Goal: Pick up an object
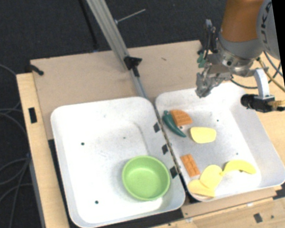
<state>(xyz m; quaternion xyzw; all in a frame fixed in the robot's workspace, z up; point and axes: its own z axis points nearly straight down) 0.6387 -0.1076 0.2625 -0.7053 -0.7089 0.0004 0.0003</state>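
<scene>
Bench [87,71]: bears two white bins side by side.

Left bin [80,126]: one green bowl [145,177], upright, near the front right corner. Nothing else seen in it.

Right bin [253,136]: holds all the small items.
- Green pepper [173,124], dark, curved, at the back left beside the dividing rims.
- Orange block [181,117], touching the pepper on its right.
- Yellow oval [203,135], just in front of the block, lying apart.
- Orange bar [190,165], ridged, near the left wall, further forward.
- Yellow pieces [208,181], a cluster of flat pale shapes overlapping at the front left corner.
- Yellow crescent [240,166], just right of the cluster.

Claw [204,91]: hangs above the back edge of the right bin, tip angled down and to the left. Whether it is released or clenched cannot be told at this size. No item is seen at its tip.

Task status, as a judgement: not begun in any visible sense. Every item lies on a bin floor; none is lifted. The nearest candidates are the block and pepper, forward and left of the claw. Left to do: descend onto one item, close on it, raise it clear.
</scene>
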